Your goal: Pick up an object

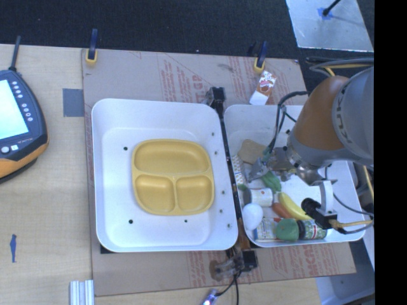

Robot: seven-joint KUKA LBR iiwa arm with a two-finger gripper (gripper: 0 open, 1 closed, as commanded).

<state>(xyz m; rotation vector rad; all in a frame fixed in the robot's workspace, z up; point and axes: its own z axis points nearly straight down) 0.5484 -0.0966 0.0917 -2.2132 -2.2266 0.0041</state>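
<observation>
Tan wood bench; cardboard sheet under bins; dark floor.

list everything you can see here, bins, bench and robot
bins: 2, white, side by side on the bench
tray: 1, yellow, three compartments, middle of the left bin
egg: 1, white, near front-left of the right bin
banana: 1, yellow, right bin, beside the egg
carrot: 1, orange-red, just left of the banana
green toy: 1, green, front edge of the right bin
card: 1, tan, back-left of the right bin
pendant: 1, grey and orange, bench far left
clamps: 2, blue and yellow, back edge of the board
arm: 1, grey with orange band, over the right bin
gripper: 1, dark, low among the right bin's items
</observation>
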